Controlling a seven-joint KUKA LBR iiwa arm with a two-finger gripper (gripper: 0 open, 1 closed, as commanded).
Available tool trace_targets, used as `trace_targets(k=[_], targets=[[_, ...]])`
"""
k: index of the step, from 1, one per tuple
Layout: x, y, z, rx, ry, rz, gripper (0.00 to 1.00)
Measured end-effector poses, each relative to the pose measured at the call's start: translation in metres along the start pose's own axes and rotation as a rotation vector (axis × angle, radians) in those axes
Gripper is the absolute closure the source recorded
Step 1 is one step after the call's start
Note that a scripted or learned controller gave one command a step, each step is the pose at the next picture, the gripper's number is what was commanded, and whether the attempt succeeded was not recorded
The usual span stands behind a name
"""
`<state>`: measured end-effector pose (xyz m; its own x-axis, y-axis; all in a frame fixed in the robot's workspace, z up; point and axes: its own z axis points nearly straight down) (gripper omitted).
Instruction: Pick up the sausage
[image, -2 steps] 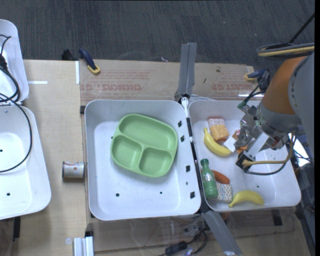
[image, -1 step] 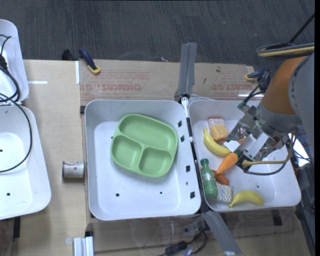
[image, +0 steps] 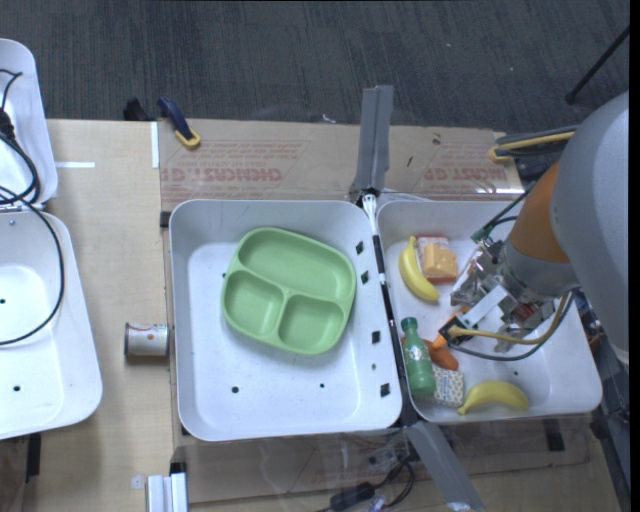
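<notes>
Gripper low over the right bin, beside the sausage

The sausage (image: 444, 352) — a short orange-red piece — lies near the green bottle (image: 417, 357) in the right bin (image: 575, 395), with one banana (image: 494, 397) nearer and another banana (image: 417, 271) farther. The gripper (image: 470, 318) hangs just above it, tilted in from the right; whether it is spread or pinching, I cannot tell. The green plate (image: 288, 291) sits apart in the left bin (image: 200, 400).
</notes>
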<state>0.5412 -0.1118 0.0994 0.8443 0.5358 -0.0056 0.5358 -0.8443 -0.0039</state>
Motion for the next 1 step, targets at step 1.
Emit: trace_targets(k=[1], targets=[[-0.0005, -0.0083, 0.0089, 0.000, 0.001, -0.052, 0.00]])
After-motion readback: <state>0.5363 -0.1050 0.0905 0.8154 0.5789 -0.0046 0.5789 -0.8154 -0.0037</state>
